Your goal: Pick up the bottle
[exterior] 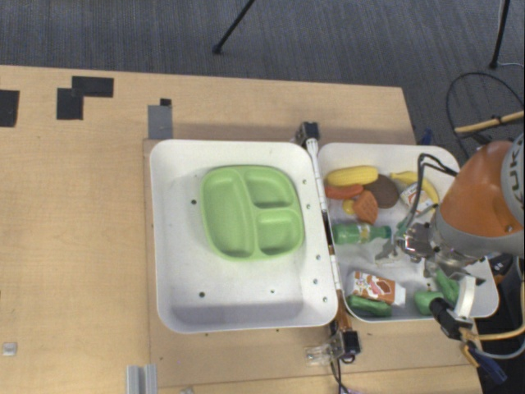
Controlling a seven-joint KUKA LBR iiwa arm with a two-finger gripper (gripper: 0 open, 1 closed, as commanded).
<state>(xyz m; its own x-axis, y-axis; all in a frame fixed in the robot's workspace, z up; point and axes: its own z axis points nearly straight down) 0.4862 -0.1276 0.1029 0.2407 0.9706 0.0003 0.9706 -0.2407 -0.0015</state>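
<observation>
The bottle (359, 234) is small and green with a pale label. It lies on its side in the right bin (447, 156), close to that bin's left wall. My gripper (408, 245) hangs over the middle of the right bin, just right of the bottle's cap end. The grey arm with its orange band (484, 199) comes in from the right and covers that side of the bin. Nothing shows in the gripper's grasp.
Around the bottle lie a yellow banana (353, 175), an orange carrot (344, 192), a brown piece (383, 190), a printed packet (374, 287) and two green toys (369, 306) (430, 301). The left bin (176, 302) holds a green divided plate (250, 212).
</observation>
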